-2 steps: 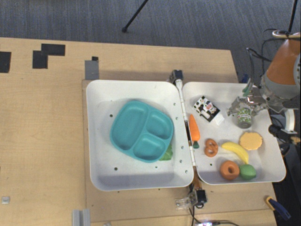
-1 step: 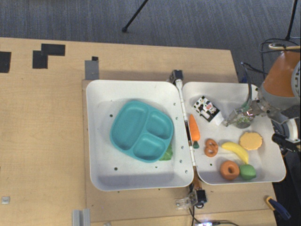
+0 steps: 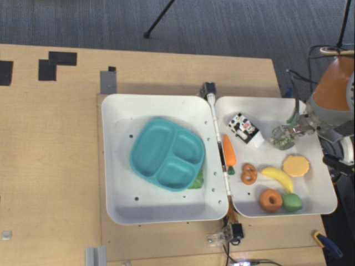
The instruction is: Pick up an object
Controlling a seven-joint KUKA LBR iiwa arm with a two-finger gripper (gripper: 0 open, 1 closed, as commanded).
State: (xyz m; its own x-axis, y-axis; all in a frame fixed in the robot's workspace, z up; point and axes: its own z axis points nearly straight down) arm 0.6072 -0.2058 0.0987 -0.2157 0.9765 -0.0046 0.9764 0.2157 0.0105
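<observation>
1. So: nothing lifted yet, as far as the view shows. The tool (image 3: 284, 136) sits low in the right bin (image 3: 266, 107), at about 2 o'clock of that bin, arm (image 3: 333, 93) entering from 3 o'clock.
2. Tool state: cannot tell. It reads as a blurred grey-green patch; nothing can be made out in it.
3. Candidates all lie in the right bin:
   - black-and-white box (image 3: 242, 127), 11 o'clock of bin, left of the tool, apart from it;
   - yellow disc (image 3: 296, 165), just below the tool, at its 5 o'clock;
   - banana (image 3: 278, 177), bin centre-low, near the disc;
   - pretzel (image 3: 249, 173), 9 o'clock of the banana;
   - carrot (image 3: 228, 151), along the left wall;
   - donut (image 3: 270, 199) and green fruit (image 3: 292, 202), side by side at 6 o'clock, touching or nearly so.
4. Left: confirm a grasp, then lift. Judged: task at its start or in a first attempt.
5. Surroundings: left bin (image 3: 119, 204) holds a teal tray (image 3: 167, 154), a green scrap (image 3: 196, 182) peeking out at the tray's 5 o'clock. Tabletop (image 3: 50, 165) around both.
6. Obstructions: none over the tool. The right wall of the bin is close by the tool; the disc and banana are crowded, so a drift toward 6 o'clock could nudge them.
</observation>
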